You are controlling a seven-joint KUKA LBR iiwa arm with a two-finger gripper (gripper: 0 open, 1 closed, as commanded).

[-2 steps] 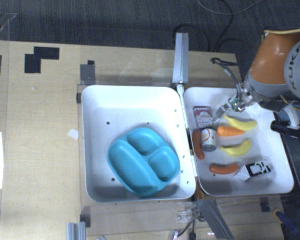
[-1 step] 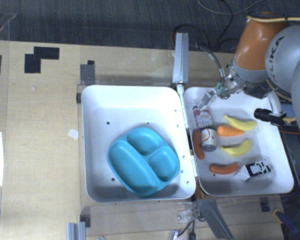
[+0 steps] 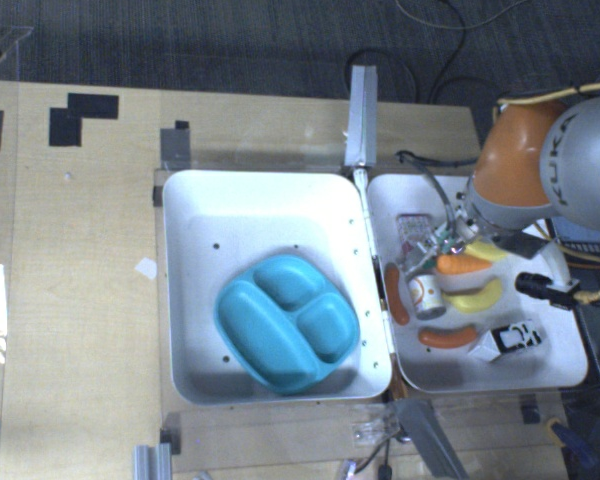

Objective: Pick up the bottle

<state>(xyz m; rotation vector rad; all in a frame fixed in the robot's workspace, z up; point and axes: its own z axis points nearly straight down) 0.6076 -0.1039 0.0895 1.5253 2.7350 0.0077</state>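
Tool (image 3: 435, 246) low in right bin (image 3: 570, 368), finger state unclear. Small cylindrical bottle (image 3: 425, 294) just below. Glossy blue three-compartment tray (image 3: 285, 320) in left bin (image 3: 195, 268).

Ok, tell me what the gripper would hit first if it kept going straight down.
Probably the small bottle lying in the right bin, directly below the gripper. Depth is hard to judge from this slanted view, so it might touch the banana instead.

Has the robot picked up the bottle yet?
Not yet. The arm has reached into the right bin, and its gripper is low over the pile of toy food, just above the bottle. The bottle lies on the bin floor beside a sausage. Grabbing and lifting it are left.
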